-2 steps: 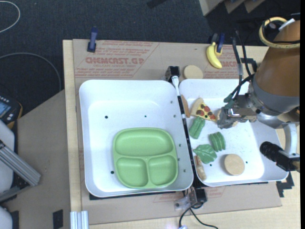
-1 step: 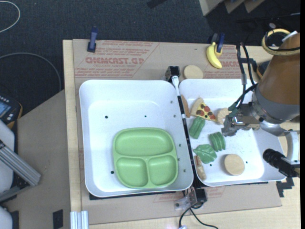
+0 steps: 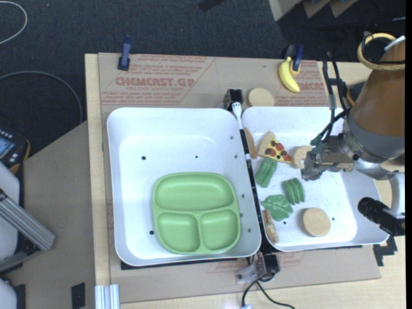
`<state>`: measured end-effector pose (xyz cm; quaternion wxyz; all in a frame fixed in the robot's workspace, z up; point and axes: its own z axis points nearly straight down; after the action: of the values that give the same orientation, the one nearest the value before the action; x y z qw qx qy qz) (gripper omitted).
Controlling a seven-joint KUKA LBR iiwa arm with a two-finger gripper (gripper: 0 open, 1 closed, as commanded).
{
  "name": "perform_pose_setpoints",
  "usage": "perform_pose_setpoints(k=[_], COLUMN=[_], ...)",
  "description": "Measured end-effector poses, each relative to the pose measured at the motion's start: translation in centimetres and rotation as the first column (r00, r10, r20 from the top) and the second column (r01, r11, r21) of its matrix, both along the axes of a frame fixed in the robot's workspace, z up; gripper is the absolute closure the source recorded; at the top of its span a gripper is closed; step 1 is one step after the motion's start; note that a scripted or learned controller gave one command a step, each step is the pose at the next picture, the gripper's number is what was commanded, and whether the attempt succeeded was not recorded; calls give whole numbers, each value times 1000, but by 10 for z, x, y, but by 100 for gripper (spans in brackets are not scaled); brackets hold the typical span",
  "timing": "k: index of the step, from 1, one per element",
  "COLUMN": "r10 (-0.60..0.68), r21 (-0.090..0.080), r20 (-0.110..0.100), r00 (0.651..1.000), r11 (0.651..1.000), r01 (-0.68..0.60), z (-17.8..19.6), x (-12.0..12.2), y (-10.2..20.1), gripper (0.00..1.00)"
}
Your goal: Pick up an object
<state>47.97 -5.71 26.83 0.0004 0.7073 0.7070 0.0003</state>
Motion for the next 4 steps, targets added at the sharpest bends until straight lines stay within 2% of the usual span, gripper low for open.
perform_pose_setpoints(k=[4], r10=[2], r21=[-3], r20=[8], r00=[1000], r11=[1000], r01=[-2], z=[40], x=[2], y=[0], gripper=[100])
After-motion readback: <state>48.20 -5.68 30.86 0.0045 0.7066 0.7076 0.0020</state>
